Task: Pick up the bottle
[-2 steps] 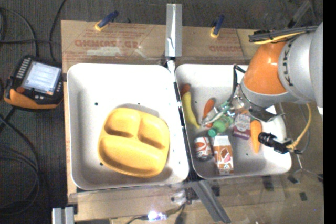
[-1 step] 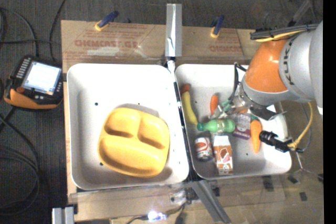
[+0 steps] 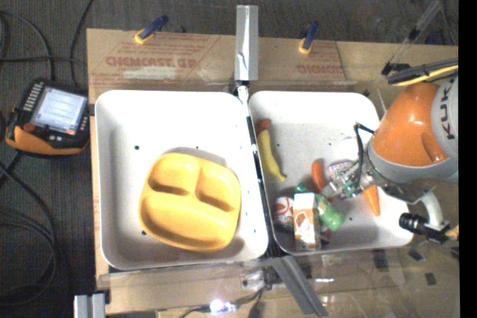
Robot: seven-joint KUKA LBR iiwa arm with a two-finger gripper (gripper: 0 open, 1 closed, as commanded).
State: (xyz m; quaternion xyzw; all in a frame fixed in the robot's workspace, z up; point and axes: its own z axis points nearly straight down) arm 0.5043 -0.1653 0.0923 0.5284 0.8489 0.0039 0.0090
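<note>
Just left of the claw (image 3: 349, 182) lies the bottle (image 3: 325, 211).

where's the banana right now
The banana lies in the right bin, along its left wall, up-left of the small carton.

I see dim, grainy footage. The white bins (image 3: 119, 123) are the brightest areas, the floor (image 3: 45, 26) stays dark. Soft shadow under the yellow tray (image 3: 192, 201). Glare spot at bottom edge; mild blur overall.
</note>
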